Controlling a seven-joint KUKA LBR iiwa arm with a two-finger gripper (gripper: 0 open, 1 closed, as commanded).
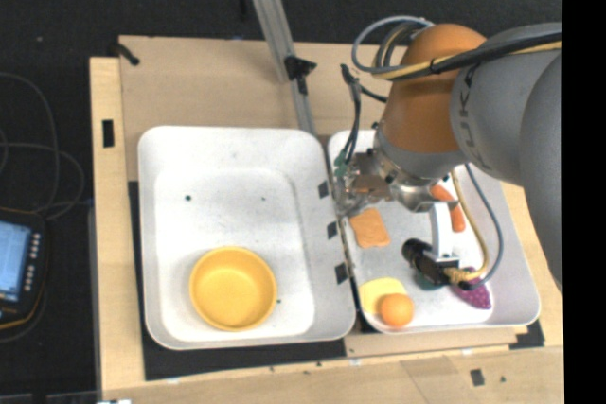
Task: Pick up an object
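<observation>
Tan flat block (369,228), right bin

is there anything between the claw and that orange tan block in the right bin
Nothing visible. The claw sits at the left end of the right bin, right above the tan block, with no object between them. The orange ball and yellow piece lie nearer the front rim.

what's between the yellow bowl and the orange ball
In the camera view, the yellow bowl sits in the left bin and the orange ball in the right bin. Between them lie bare bin floor and the two bins' adjoining rims.
</observation>
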